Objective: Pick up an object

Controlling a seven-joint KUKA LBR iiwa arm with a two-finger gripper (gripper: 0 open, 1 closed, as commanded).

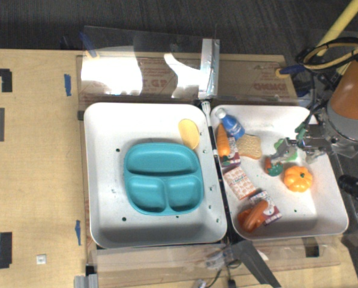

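A: Objects for picking: we are logging them all in the right bin (328,218). A small orange pumpkin (298,179) is lying right of centre; just left of it a green-and-red piece (273,167) that we cannot name.

B: We are also counting a blue-capped bottle (230,125) at the far left corner, an orange item (223,144) beside it against the divider, a tan cracker-like square (249,147), a red-and-white printed packet (239,183), and a reddish-orange item (250,216) partly on a second packet (270,210) at the near side.

A: Gripper (285,150): we are seeing it reaching in from the right, hanging over the bin just above the green-and-red piece. Its fingers are too blurred together with a pale item beneath; we cannot tell how the jaws stand.

B: Left bin (101,179): we are recording a teal divided tray (164,177), three compartments, and a yellow lemon-like piece (189,133) touching its far right corner.
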